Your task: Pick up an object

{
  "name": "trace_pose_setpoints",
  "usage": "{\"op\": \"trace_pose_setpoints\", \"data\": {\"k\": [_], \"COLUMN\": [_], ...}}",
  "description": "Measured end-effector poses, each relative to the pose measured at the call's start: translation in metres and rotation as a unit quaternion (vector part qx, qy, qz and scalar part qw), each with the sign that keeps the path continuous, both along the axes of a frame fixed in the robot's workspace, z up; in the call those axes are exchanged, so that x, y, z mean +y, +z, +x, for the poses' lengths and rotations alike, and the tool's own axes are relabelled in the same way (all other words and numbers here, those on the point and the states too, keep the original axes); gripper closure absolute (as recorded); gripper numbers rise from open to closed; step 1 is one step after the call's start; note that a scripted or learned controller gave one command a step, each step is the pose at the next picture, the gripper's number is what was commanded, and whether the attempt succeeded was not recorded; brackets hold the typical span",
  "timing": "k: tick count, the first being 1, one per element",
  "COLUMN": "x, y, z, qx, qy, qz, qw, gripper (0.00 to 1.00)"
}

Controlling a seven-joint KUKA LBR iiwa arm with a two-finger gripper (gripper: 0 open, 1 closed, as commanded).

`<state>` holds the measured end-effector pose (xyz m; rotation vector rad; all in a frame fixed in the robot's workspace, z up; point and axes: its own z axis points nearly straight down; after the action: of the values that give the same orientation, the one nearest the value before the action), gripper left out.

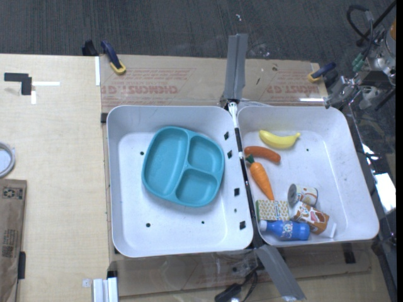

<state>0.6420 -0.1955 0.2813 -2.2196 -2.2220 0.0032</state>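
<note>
The right bin holds the loose objects. A yellow banana lies near its back wall. Just in front of it are a red-orange sausage-shaped piece and a carrot, both close to the divider. At the front lie a blue bottle on its side, a tan speckled block, a small tipped can and an orange-and-white printed carton, all crowded together.
The left bin holds a teal three-section plate. A grey divider post stands behind the bins. Cables and metal hardware sit at the top right. Blue and yellow clamps hold cardboard at the back.
</note>
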Motion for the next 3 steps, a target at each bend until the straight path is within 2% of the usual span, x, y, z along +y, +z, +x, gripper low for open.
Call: {"op": "trace_pose_setpoints", "data": {"k": [1,2,3], "x": [-0.013,0.032,0.059], "y": [-0.174,-0.190,-0.193], "z": [0.016,-0.051,0.012], "qx": [0.000,-0.001,0.008], "qy": [0.108,0.013,-0.055], "qz": [0.0005,0.0004,-0.0004], "qw": [0.9941,0.9999,0.9985], "gripper": [0.00,0.00,0.00]}}
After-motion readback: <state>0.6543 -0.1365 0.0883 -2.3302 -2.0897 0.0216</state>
